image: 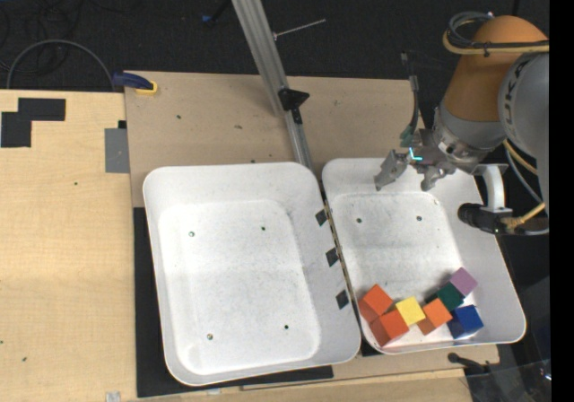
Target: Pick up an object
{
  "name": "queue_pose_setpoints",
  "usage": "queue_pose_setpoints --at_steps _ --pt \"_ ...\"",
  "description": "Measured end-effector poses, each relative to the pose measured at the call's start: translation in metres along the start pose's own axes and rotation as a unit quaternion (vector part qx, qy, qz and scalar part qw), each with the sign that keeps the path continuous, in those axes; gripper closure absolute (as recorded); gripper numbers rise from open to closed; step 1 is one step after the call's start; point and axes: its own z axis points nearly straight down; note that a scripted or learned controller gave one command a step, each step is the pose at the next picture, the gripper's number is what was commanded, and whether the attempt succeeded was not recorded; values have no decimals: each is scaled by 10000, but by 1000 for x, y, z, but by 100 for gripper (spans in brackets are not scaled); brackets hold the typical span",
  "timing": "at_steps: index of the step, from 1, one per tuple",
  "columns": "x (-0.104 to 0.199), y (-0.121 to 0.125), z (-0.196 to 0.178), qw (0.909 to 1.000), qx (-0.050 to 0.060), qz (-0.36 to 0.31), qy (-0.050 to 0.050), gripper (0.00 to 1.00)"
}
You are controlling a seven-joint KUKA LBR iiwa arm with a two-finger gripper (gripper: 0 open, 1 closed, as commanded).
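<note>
Nearest you, at the front of the right bin [502, 279], sits the block cluster, well below the gripper [410, 172] and a bit to its right: two orange-red blocks [384, 312] touching each other at the cluster's left end, a yellow block [411, 310] just right of them, an orange block [437, 312] next, a dark green block [451, 294] behind that, a blue block [465, 320] at the right end by the bin's front rim, and a purple block [463, 282] at the back of the group. All lie loose on the bin floor, none near the fingers. You see the gripper hanging over the far end of the same bin, close to its back rim, fingers spread apart with nothing between them; a small cyan light shows at its base. The wrist with its orange band [489, 68] rises up and right of the gripper, and a black cable [489, 216] loops just right of it and below. Left of the gripper lies the left bin [170, 212], the two bins joined by black clips [331, 256]. Up and left of the gripper a slanted aluminium rail [265, 55] crosses the wooden bench [206, 122], and far left at the bench's back edge sits a blue and yellow clamp [134, 82].
</note>
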Motion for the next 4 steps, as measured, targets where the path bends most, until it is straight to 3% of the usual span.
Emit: queue_pose_setpoints --at_steps 4 --pt "1 0 0 10000 5 -26 -1 0"
